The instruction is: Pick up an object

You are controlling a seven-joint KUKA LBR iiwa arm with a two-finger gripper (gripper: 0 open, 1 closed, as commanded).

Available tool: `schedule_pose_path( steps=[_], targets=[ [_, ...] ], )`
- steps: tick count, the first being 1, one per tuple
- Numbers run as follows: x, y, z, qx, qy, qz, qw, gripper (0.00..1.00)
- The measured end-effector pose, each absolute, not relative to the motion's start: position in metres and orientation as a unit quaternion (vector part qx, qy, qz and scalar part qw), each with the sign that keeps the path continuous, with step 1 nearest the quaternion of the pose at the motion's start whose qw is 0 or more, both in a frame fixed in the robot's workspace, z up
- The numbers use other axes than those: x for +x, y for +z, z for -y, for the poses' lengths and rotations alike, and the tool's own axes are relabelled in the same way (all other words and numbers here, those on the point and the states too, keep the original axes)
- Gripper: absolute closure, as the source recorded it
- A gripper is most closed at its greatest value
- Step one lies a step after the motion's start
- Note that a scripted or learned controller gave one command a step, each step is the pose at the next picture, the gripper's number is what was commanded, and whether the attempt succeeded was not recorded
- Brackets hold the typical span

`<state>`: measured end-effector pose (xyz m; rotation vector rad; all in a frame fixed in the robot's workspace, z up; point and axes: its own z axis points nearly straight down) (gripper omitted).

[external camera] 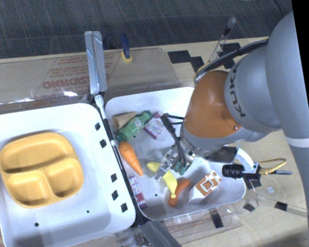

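My gripper [171,161] reaches down into the right bin [232,196], near its middle. It sits right over a yellow piece [169,178], with a small yellow bit [153,166] just to its left. An orange carrot [130,157] lies at the bin's left side. Below the gripper is an orange-brown sausage-shaped toy [180,189], and next to that a white and orange box [209,183]. The view does not show anything clearly between the fingers.
A green bottle [133,127], a tan cone [123,119] and a purple packet [155,127] lie at the right bin's far left. The left bin [20,230] holds a yellow compartment tray [40,167]. The arm's orange band [214,110] overhangs the right bin's far right part.
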<state>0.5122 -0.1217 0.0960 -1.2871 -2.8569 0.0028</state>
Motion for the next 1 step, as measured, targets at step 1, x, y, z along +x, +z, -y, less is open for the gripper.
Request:
schedule_pose_path(
  steps=[1],
  targets=[
    [0.5468,0.2261,0.0699,-0.363,0.0006,0.932,0.001,1.0]
  ],
)
